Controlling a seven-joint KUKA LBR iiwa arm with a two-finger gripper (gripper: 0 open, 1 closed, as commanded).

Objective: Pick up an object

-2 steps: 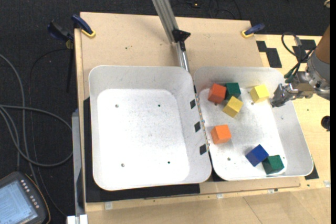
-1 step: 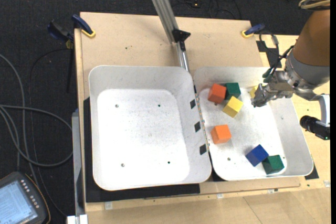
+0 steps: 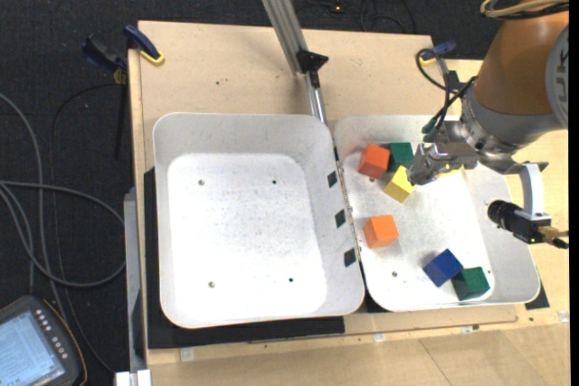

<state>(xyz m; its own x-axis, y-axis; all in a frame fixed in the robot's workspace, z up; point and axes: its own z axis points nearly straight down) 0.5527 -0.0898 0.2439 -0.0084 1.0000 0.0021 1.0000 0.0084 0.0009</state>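
Nearest, at the frame's lower right, a blue block [image 3: 442, 267] and a dark green block [image 3: 471, 282] sit touching in the right bin [image 3: 507, 240]. Above them, mid-bin, lies one orange block [image 3: 381, 230]. Farther up, a cluster: a yellow block [image 3: 398, 183], a second orange block [image 3: 374, 161] and a second green block [image 3: 401, 153], all close together. The end effector [image 3: 427, 167] hovers just right of the yellow block; whether it is clenched or released I cannot tell, and nothing is visibly held. The left bin [image 3: 181, 140] sits beside on the surface [image 3: 226, 59].

Count: two orange, two green, one yellow, one blue.

Risk, as I judge it: the crowded cluster could let neighbouring blocks jam a descent or get nudged aside, spoiling the grasp.
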